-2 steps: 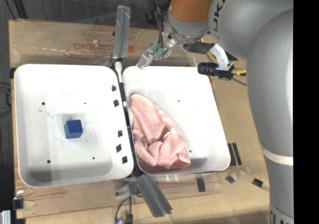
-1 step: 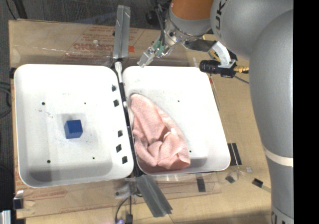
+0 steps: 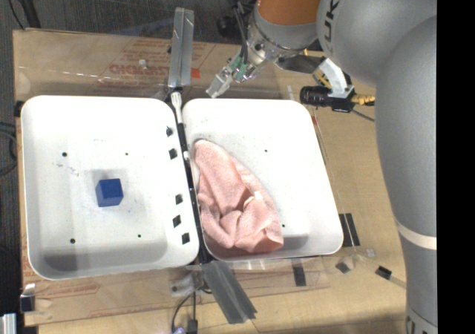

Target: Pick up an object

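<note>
A small blue cube (image 3: 109,191) sits in the left bin (image 3: 44,125), a little left of its middle. A crumpled pink cloth (image 3: 234,202) lies in the right bin (image 3: 297,147), against its left wall and reaching to the front edge. My gripper (image 3: 223,84) hangs over the back rim of the right bin near the divider, pointing down and to the left. It is well apart from both the cloth and the cube, and nothing shows in it.
A grey divider bar (image 3: 180,50) runs between the bins and sticks out at the back. The arm's big grey body (image 3: 401,102) fills the right side. Brown cardboard (image 3: 96,58) lies behind the bins.
</note>
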You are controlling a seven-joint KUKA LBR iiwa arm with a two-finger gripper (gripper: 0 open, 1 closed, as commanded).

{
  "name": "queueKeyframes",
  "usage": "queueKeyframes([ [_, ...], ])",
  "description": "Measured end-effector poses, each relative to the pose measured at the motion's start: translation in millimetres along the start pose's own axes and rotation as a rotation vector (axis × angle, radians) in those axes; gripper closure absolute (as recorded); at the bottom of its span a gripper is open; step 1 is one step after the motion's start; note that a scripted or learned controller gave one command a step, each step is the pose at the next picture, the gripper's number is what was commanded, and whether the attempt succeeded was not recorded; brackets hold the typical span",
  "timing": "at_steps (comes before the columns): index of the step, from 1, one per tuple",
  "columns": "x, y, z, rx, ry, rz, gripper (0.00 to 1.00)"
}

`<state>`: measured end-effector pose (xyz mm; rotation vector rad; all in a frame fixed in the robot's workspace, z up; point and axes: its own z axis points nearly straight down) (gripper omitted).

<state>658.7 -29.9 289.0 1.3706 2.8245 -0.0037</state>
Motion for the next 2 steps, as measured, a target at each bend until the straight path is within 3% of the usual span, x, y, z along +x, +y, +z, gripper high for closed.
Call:
queueKeyframes([
  [1, 20.4, -8.9, 45.6, 0.002, 0.004, 0.097, 1.0],
  [2, -2.3, -5.3, 97.9, 0.004, 0.005, 0.316, 1.0],
])
